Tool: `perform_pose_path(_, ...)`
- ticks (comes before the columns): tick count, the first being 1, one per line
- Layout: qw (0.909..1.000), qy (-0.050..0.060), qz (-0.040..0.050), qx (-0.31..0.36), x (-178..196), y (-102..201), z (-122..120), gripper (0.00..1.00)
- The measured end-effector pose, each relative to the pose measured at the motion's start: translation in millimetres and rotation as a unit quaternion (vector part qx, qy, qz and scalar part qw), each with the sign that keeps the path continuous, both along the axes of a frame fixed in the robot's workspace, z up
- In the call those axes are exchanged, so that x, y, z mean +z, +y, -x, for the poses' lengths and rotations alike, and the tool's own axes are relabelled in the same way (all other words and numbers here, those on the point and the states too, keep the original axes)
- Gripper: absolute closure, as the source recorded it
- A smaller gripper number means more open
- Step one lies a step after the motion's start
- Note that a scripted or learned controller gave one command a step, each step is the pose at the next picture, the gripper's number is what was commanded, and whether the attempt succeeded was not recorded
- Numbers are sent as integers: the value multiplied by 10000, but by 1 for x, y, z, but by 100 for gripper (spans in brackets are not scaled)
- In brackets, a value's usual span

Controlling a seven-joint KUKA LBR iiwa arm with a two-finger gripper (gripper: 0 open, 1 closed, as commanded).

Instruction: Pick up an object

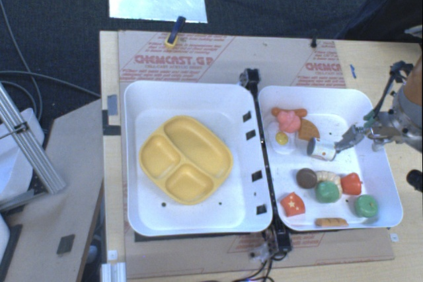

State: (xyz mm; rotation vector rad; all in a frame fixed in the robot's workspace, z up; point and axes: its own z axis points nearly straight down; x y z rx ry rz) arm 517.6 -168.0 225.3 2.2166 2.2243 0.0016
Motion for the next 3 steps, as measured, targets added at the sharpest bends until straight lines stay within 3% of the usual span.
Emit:
perform_pose_path(1,10000,4,-3,10,-146,37,5,0)
perform_pose_path(2,10000,-14,4,-8,-130,34,3,100)
perform_pose_path(3,10000,-11,2,-9,-130,34,3,0)
